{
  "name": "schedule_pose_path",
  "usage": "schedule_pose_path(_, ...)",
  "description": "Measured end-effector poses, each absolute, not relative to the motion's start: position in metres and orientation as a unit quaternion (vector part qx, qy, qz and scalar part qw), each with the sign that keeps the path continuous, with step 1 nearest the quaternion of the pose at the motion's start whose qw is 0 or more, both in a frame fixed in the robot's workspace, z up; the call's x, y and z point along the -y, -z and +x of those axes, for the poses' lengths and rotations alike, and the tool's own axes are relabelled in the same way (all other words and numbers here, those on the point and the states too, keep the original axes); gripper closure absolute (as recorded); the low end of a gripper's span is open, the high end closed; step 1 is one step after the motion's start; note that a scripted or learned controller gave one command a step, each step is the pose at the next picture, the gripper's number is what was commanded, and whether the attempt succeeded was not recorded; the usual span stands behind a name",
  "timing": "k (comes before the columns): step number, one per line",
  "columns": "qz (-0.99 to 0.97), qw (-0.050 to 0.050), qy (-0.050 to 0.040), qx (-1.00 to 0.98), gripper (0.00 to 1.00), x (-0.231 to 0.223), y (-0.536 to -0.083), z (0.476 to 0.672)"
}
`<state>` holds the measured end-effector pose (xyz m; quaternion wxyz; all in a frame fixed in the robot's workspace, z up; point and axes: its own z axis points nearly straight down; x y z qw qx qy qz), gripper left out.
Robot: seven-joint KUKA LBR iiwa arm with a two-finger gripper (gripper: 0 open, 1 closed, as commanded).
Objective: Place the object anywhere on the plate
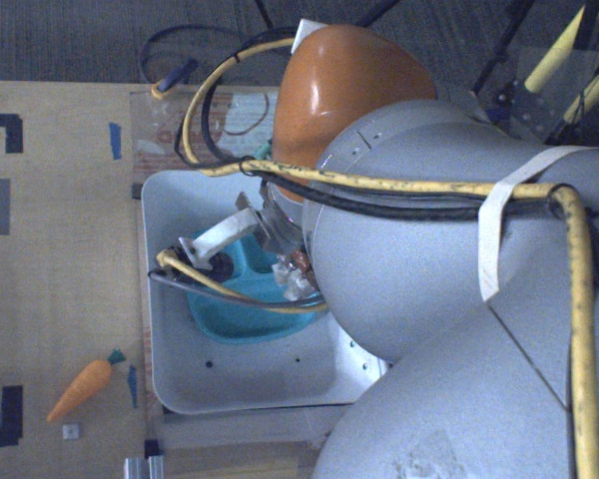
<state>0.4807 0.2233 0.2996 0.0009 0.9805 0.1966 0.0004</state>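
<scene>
A blue plate [242,315] lies in the white bin [180,367], partly covered by the arm. My gripper [292,273] hangs low over the plate's right part, close to its surface. A small pale and reddish bit shows at the gripper's tip, but I cannot tell what it is. The large grey arm with its orange band [339,88] hides the right side of the bin and plate. An orange toy carrot [80,389] with a green top lies on the bench outside the bin, to the lower left.
The bin's left wall [146,267] and its front floor [260,377] are bare white. Blue tape marks [115,140] and black squares [2,133] sit on the wooden bench to the left. A yellow cable [210,98] loops above the bin.
</scene>
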Motion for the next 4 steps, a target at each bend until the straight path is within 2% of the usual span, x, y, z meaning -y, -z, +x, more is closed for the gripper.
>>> schedule_pose_path(1, 0.97, 0.0, 0.0028, -0.241, 1.0, -0.225, -0.193, 0.478)
schedule_pose_path(2, 0.97, -0.001, 0.0029, -0.241, 0.0, -0.225, -0.193, 0.478)
schedule_pose_path(3, 0.97, -0.001, 0.0033, -0.244, 0.0, -0.118, -0.164, 0.483)
schedule_pose_path(4, 0.969, -0.001, 0.0053, -0.247, 1.0, -0.121, -0.173, 0.482)
